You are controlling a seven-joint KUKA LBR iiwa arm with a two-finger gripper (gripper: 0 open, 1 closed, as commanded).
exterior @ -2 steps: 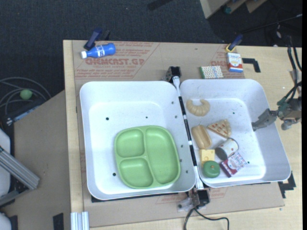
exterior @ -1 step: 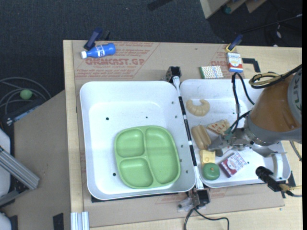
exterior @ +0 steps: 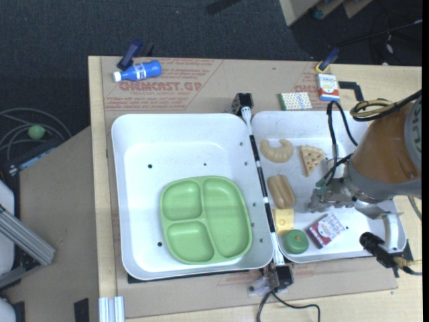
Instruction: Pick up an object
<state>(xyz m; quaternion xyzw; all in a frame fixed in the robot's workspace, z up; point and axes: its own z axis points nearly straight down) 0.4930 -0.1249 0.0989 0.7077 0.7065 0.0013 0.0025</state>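
Observation:
The right bin point(exterior: 301, 117) holds several toy foods: a croissant point(exterior: 278, 151), a pizza slice point(exterior: 310, 158), a hot dog point(exterior: 281, 190), a yellow cheese block point(exterior: 284, 219), a green round piece point(exterior: 295, 241) and a red packet point(exterior: 326, 229). My gripper point(exterior: 326, 197) points down into this bin, just above the red packet and to the right of the hot dog. Its tips are dark and partly hidden by the wrist. I see nothing held in it.
The left bin point(exterior: 134, 129) holds a green divided plate point(exterior: 204, 219). A blue bottle point(exterior: 137, 70) lies on the bench at the back left. Small cards point(exterior: 295, 100) and a carton point(exterior: 327, 86) sit behind the right bin. A black cable point(exterior: 333, 129) loops over the right bin.

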